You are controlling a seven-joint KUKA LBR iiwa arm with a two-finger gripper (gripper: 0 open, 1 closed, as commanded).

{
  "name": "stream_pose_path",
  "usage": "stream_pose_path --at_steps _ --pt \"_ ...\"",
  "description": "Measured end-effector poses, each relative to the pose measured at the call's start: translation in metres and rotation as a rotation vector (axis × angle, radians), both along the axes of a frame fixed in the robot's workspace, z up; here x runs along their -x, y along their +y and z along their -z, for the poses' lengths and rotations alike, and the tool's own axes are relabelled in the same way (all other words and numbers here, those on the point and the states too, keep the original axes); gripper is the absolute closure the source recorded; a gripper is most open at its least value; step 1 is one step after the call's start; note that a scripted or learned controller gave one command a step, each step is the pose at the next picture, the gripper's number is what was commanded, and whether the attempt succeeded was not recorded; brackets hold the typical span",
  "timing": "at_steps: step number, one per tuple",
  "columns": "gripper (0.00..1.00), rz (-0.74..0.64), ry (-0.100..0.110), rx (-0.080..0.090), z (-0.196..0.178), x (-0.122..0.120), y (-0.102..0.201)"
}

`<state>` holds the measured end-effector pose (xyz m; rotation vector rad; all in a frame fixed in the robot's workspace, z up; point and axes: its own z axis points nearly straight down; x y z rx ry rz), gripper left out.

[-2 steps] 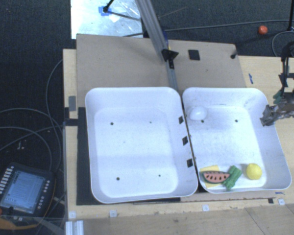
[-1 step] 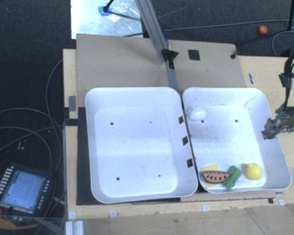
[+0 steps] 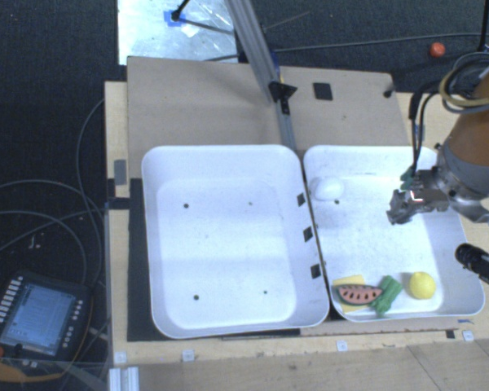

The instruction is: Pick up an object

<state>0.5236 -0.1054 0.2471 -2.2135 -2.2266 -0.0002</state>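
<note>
Right bin (image 3: 367, 187): a watermelon slice (image 3: 358, 293), a green ridged piece (image 3: 386, 294) and a round lemon (image 3: 422, 284) are grouped along the near wall; a pale white object (image 3: 327, 189), barely distinguished from the plastic, is seen by the divider. The gripper (image 3: 399, 210) is suspended above mid-bin; its state cannot be determined.

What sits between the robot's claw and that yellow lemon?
Nothing: the camera view shows bare white bin floor between the gripper and the lemon.

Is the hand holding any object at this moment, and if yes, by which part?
Nothing is visibly held. The hand hangs over the right bin, apart from the lemon, watermelon slice and white object.
</note>
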Motion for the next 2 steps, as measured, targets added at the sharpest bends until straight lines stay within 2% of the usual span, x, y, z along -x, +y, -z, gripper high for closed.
stream_pose_path --at_steps 1,2 --pt "1.00 -0.001 0.000 0.000 0.031 -0.024 0.075" --pt "1.00 0.000 -0.007 -0.001 -0.028 0.006 0.128"
